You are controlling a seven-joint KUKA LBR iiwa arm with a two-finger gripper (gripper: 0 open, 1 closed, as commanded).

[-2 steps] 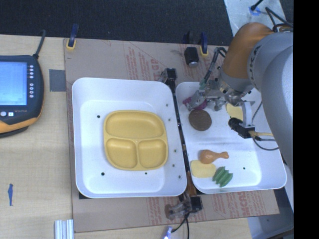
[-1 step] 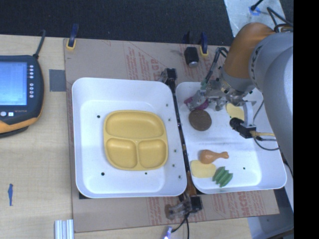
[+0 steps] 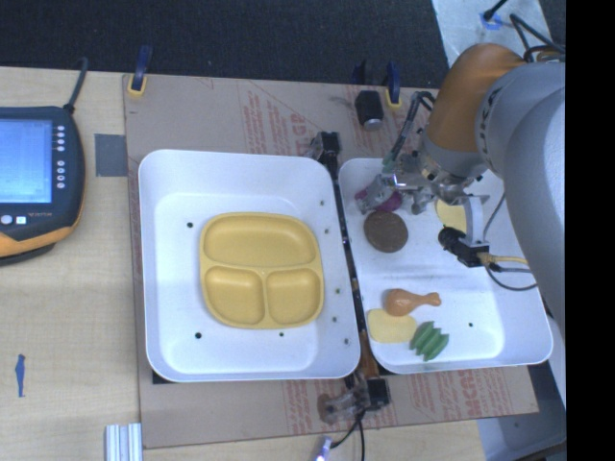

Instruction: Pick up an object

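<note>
- two shallow white bins sit side by side on a brown board; the left bin lies toward 9 o'clock of the view, the right bin toward 3 o'clock.
- the left bin holds a yellow divided plate with three sections, lying flat near its middle.
- the grey arm with its orange band comes in from 3 o'clock and reaches down over the 12 o'clock end of the right bin.
- the gripper hangs low over that end of the bin; the wrist and cables crowd around it, and i cannot tell whether it is apart or together.
- a purple object lies at the gripper's 9 o'clock side, very near it; whether they touch is unclear.
- a brown round disc lies flat just at 6 o'clock of the gripper, apart from the tool.
- a pale yellow piece sits at 3 o'clock of the disc, partly under the arm.
- toward the 6 o'clock end of the right bin lies an orange drumstick-shaped toy, its thin end pointing to 3 o'clock.
- just at 6 o'clock of the drumstick rests a flat yellow piece, and a green bunch lies beside it at its 3 o'clock, touching or nearly so.
- a control pad with a blue screen rests on the bench at 9 o'clock, well apart from both bins.
</note>
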